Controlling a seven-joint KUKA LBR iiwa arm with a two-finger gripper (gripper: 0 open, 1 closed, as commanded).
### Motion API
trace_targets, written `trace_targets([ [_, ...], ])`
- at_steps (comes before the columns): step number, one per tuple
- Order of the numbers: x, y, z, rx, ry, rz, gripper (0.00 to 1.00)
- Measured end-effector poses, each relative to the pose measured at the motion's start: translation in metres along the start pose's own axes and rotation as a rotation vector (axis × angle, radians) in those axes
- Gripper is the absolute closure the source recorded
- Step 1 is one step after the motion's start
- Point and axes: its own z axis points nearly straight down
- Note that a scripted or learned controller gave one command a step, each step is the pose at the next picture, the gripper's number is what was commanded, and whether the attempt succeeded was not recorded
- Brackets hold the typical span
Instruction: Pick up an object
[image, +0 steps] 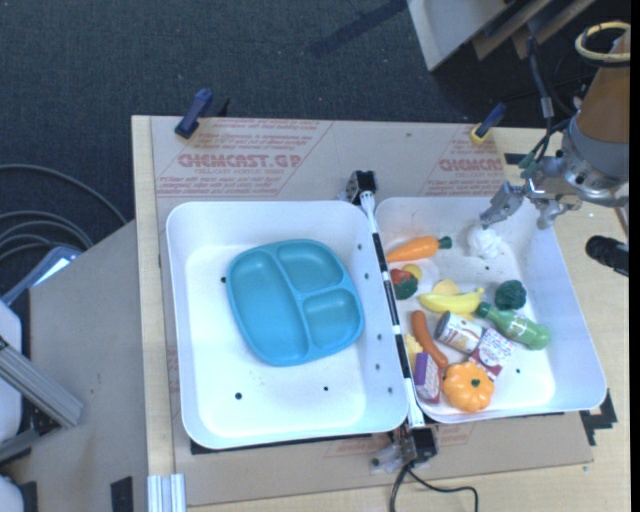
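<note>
Camera view, gripper (520, 212) first: it's hanging over the far right corner of the right bin (580, 330), fingers spread apart with nothing between them. Just below and to the left of it sits a white lump (487, 242) on the bin floor. It looks close to the left fingertip, but I can't tell if they actually touch.

All the pickable stuff is in that right bin, one of each as far as I can count:
- carrot (418, 247) along the far side
- small red and green thing (403, 282) by the divider, too small to name
- banana (452, 298) in the middle
- dark green lump (511, 294) right of the banana
- green bottle (518, 328) lying on its side
- small can (458, 330) touching the bottle's neck end
- sausage (430, 340) beside the can
- purple packet (427, 378) and pink packet (492, 352)
- pumpkin (468, 387) at the near edge, between the two packets

So eleven items, mostly bunched in the near half.

The left bin (200, 400) has one blue plate (295, 300) with three compartments, lying flat.

Both bins sit on a brown board (300, 150) with red print on it, with two clamps on its far edge, one blue (193, 113) and one blue with yellow (488, 122). Around the bench there's dark carpet (100, 60), and some grey cables (40, 200) off to the left.
</note>
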Motion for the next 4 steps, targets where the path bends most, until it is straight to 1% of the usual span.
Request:
trace_targets([
  [1,0.013,0.028,0.109,-0.004,-0.002,-0.001,0.0],
  [2,0.072,0.03,0.12,0.001,0.002,-0.001,0.0],
  [3,0.087,0.03,0.12,0.001,0.0,0.0,0.0],
  [4,0.076,-0.055,0.12,-0.001,-0.001,0.001,0.0],
])
